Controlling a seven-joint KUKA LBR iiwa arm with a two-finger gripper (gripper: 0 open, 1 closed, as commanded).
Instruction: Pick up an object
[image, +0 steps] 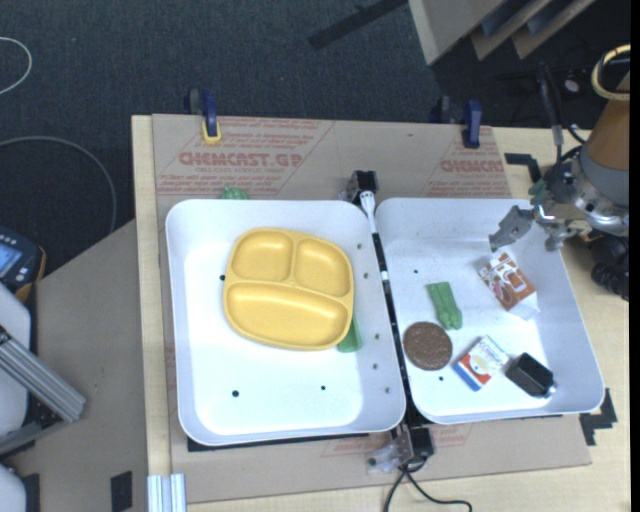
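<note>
Left bin (190, 330) holds a yellow divided plate (289, 287); right bin (570, 330) holds a green block (444, 304), long axis 11-to-5 o'clock, at centre; gripper (528, 222) at 1 o'clock, fingers apart, clasping nothing.

Two shallow white bins sit side by side on a brown board. The left bin (200, 330) holds a yellow divided plate (288, 288), with a green piece (349, 338) tucked at its near right edge. The right bin (440, 225) holds five small things — a green block (444, 304), a brown round disc (428, 346) just near of it, a red, white and blue packet (478, 362), a black block (529, 374) to its right, and a brown and white wrapper (507, 282) farther back. The gripper (527, 221) hovers over the right bin's far right corner, just beyond the wrapper.
</note>
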